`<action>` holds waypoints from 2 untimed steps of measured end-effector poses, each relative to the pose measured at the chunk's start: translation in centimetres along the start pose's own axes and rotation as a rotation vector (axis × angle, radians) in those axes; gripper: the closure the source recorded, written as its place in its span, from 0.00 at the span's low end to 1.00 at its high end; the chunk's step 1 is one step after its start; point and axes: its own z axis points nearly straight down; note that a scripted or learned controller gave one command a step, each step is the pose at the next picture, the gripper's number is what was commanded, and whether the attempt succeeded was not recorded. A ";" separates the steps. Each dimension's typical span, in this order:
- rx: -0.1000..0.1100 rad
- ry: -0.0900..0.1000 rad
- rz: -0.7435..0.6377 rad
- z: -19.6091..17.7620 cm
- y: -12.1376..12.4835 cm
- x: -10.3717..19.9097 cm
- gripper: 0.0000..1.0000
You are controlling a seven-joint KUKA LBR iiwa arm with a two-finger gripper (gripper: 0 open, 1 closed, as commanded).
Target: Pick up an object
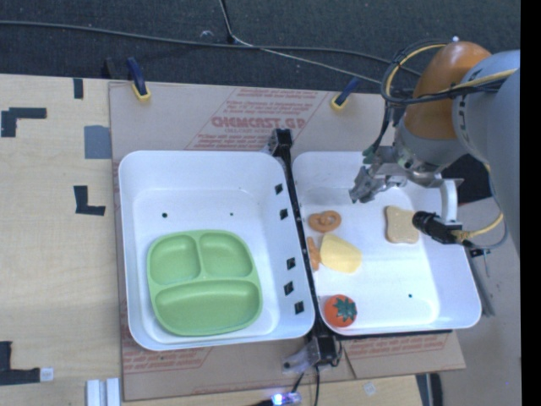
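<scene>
My gripper (365, 189) hangs over the back part of the right bin (439, 311), tilted down to the left. Nothing shows between its fingers. In the right bin lie a small brown pretzel-like piece (324, 221), a yellow chunk (340, 254), an orange strip (314, 254) beside it, a tan toast-shaped piece (401, 225) and a red tomato-like toy (341, 309) at the front. The gripper is just behind and to the right of the brown piece, and left of the tan piece.
The left bin (169, 184) holds a green divided plate (204, 281). A black divider with clips (290, 227) runs between the bins. Cables (473, 227) hang off the arm at the right edge of the right bin.
</scene>
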 end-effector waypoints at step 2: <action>-0.001 0.000 -0.001 -8.5 -0.5 0.1 1.00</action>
